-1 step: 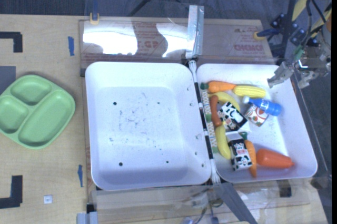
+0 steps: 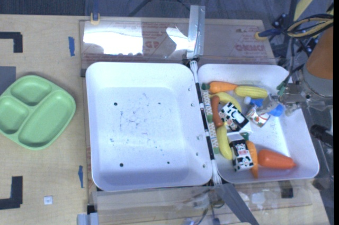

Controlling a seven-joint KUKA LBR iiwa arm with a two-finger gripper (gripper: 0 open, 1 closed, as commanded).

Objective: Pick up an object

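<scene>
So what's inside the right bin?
The right bin holds carrots, bananas, and two black-and-white cow toys. The pile hides whatever lies underneath it.

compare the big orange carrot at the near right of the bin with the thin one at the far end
The big carrot is thick and stubby; the thin carrot is slender. The big one lies at the near right of the right bin, apart from the divider; the thin one lies at the far end, near the divider and beside a yellow corn cob. Both are orange and lie flat.

Bare left bin (image 2: 140, 118); toys (image 2: 233, 123) crowding right bin (image 2: 302, 139).
</scene>
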